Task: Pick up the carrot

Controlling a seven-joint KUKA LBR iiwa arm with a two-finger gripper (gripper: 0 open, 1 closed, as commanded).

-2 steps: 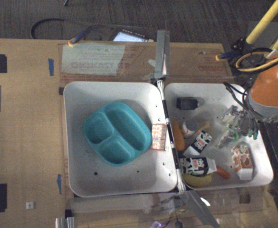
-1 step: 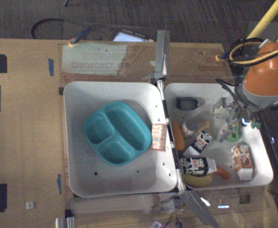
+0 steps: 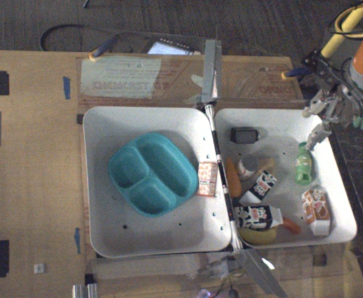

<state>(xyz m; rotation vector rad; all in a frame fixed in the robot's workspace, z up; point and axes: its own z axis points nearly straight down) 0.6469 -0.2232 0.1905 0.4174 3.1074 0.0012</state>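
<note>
Over the back right corner of the right bin [image 3: 280, 126]: the gripper [image 3: 314, 124], open wide, nothing between its two tips. Probably open like that to be ready to close on something.

Just below it: a green bottle [image 3: 303, 166], standing near the right wall. Next to that, lower down, an orange juice carton [image 3: 316, 207].

Further left, in the middle of the bin: two cow-spotted milk cartons [image 3: 260, 186], lying down, one above the other. Under the lower one, a banana [image 3: 259, 235]. Near the back wall, a small black box [image 3: 244, 135].

Then the carrot [image 3: 232, 176]: long and orange, lying flat right against the wall between the two bins, well apart from the gripper. Touching or almost touching the upper milk carton at its lower end; hard to tell which. A tight spot for a grab, with the wall on one side and the carton on the other.

Across the wall, in the left bin [image 3: 107, 129]: a teal divided plate [image 3: 153, 174] and a small carton [image 3: 207, 179] beside it.

Not yet picked up, by the look of it.
</note>
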